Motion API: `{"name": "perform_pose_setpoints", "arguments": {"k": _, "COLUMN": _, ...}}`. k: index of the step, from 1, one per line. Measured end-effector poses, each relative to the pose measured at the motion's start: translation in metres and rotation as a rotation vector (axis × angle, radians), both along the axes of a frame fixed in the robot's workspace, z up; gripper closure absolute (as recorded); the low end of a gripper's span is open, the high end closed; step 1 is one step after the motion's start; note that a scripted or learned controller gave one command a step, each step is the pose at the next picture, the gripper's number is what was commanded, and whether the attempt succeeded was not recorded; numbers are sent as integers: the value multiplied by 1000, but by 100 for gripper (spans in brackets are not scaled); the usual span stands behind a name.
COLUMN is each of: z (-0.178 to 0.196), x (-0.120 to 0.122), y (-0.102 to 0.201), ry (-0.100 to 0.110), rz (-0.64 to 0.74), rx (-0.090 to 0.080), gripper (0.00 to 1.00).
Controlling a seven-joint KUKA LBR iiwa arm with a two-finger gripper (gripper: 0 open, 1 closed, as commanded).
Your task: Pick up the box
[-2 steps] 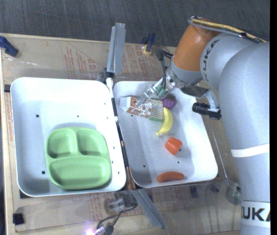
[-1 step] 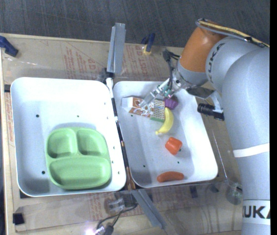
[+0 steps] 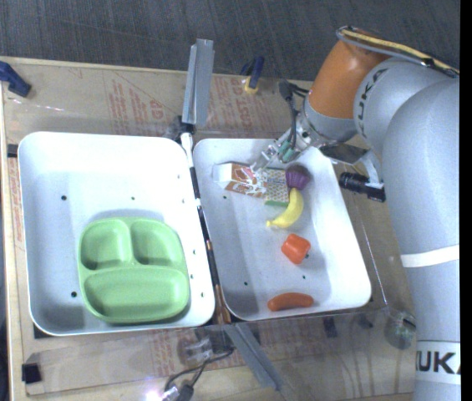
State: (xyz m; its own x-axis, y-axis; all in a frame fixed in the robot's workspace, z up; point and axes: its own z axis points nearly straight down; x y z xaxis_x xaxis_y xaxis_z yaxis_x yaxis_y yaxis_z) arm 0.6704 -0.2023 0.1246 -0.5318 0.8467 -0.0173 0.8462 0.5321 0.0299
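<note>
The gripper (image 3: 266,167) had reached the far end of the right bin (image 3: 348,249), at the small carton box (image 3: 237,176), which lay unlifted; its grip could not be told.

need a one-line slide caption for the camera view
KUKA arm's gripper poised over the box at the far end of the right bin, beside a banana; green tray in the left bin.
</note>
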Motion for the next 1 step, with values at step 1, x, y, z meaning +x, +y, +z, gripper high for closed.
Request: {"name": "perform_pose_setpoints", "arguments": {"k": 1, "z": 66, "x": -61, "y": 22, "ry": 35, "rz": 335, "rx": -7, "gripper": 100}}
